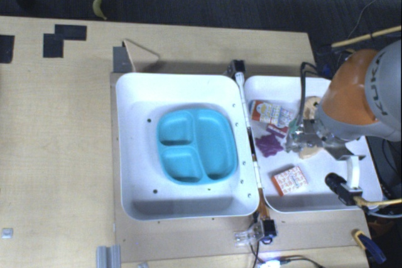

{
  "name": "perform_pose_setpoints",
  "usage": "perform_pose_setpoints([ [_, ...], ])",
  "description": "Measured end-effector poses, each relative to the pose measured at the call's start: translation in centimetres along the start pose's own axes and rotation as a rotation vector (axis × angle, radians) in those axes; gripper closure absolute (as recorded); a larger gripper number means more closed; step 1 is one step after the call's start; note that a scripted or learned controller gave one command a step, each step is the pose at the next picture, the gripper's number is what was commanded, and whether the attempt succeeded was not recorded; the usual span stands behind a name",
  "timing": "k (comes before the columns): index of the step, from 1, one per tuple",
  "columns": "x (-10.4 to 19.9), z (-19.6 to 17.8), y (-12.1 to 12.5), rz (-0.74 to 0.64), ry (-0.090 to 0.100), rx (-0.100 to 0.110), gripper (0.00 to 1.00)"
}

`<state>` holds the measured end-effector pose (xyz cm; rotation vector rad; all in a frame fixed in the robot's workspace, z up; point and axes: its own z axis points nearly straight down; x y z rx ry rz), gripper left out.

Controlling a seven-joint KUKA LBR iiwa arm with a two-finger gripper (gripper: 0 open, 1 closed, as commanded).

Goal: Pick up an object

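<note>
The gripper (300,138) hung low beside the purple object (269,145); whether it was gripping I cannot tell; crowding neighbours risked a glancing miss.

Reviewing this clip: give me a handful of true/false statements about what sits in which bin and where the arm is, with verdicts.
1. The light blue three-compartment plastic tray lies in the left white bin. True.
2. The purple crumpled object lies in the left bin. False: it lies in the right white bin, near the divider between the bins.
3. The small red-and-white patterned box lies in the right bin, nearer the camera than the purple object. True.
4. The grey arm with the orange band reaches over the left bin. False: it is over the right bin.
5. The red-and-white printed packet rests on the blue tray. False: it lies in the right bin, beyond the purple object.
</note>
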<state>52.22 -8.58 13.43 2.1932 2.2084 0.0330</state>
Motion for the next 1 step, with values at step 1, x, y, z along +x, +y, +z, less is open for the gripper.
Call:
perform_pose_setpoints([
  [1,7.66,-5.10,4.20,0.001,0.007,0.033,1.00],
])
